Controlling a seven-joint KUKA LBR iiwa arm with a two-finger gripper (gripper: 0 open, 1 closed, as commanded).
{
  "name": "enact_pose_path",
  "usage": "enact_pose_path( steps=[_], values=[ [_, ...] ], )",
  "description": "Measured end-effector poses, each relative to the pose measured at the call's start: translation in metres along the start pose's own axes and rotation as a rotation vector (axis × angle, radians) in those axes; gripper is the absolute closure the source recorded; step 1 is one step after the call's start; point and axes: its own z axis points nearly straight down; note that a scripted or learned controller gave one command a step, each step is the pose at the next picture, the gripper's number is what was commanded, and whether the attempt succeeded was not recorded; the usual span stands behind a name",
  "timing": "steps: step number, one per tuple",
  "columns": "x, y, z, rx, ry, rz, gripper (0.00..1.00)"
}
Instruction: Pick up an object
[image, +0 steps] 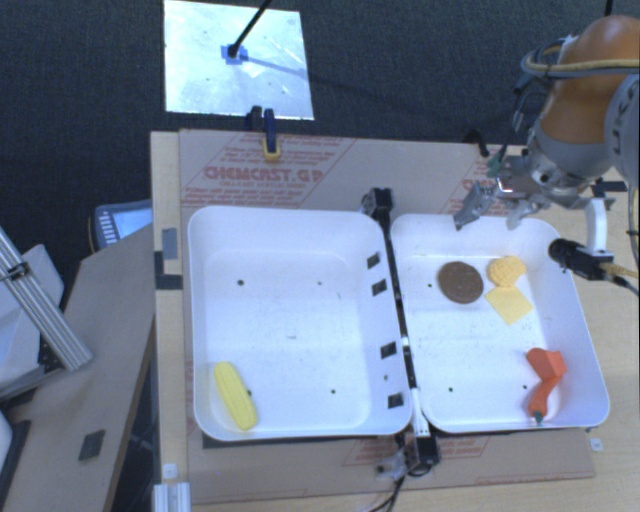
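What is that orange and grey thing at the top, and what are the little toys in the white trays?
That is a robot arm. Its gripper, a two-fingered hand, hangs open above the far edge of the right bin, holding nothing. The camera looks down from above the bench. The right bin has pretend food: a round brown cookie, a yellow waffle-like biscuit, a cheese slice and an orange carrot. The left bin has a yellow corn cob.

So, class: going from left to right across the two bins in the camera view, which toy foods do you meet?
Corn cob → brown cookie → yellow cheese slice → orange carrot.
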Motion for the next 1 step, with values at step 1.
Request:
enact_pose_path(
  steps=[1],
  values=[
    [-0.0564,0.0158,0.0980,0.006,-0.001,0.006,0.00]
  ],
)
